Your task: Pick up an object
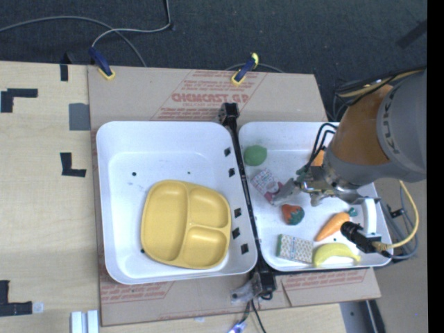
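My gripper [300, 194] hangs low in the right bin [305, 132], its fingers spread, one grey fingertip [284, 191] beside a clear pinkish packet [263, 182]. Nothing sits between the fingers. Just below the gripper lies a small red and teal object [292, 214]. An orange carrot [331, 225] and a yellow banana [335, 254] lie toward the bin's near right corner. A patterned green block [295, 248] rests at the near edge, and a green ball [255, 155] sits at the far left of that bin.
The left bin [118, 151] holds a yellow divided plate [186, 223]. Black clips join the bins along the middle wall [241, 186]. Cables and a black fitting [361, 236] hang off the arm over the right bin's right rim.
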{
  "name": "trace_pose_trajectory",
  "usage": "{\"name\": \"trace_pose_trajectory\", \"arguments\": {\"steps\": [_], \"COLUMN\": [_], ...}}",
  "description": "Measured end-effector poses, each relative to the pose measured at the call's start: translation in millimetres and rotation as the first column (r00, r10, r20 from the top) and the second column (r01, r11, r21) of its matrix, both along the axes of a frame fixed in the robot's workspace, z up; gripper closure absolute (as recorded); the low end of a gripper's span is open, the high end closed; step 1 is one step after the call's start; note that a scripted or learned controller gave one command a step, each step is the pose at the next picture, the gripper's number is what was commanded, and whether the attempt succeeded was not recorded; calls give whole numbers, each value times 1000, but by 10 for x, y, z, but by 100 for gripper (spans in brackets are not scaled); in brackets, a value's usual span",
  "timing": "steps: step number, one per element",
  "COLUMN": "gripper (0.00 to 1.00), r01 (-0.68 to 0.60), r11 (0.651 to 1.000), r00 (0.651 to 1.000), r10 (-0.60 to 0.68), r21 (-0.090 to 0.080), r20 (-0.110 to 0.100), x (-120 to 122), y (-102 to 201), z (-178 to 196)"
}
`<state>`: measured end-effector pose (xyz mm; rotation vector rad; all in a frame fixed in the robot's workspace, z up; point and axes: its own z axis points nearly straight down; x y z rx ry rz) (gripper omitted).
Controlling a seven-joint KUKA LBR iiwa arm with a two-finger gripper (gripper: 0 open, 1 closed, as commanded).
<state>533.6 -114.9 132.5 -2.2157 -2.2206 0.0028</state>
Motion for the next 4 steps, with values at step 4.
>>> {"name": "trace_pose_trajectory", "arguments": {"steps": [4], "gripper": [0], "r01": [1], "r11": [1000], "r00": [1000], "r10": [-1], "r21": [-3], "r20": [7], "x": [174], "y": [38], "z": [-463]}}
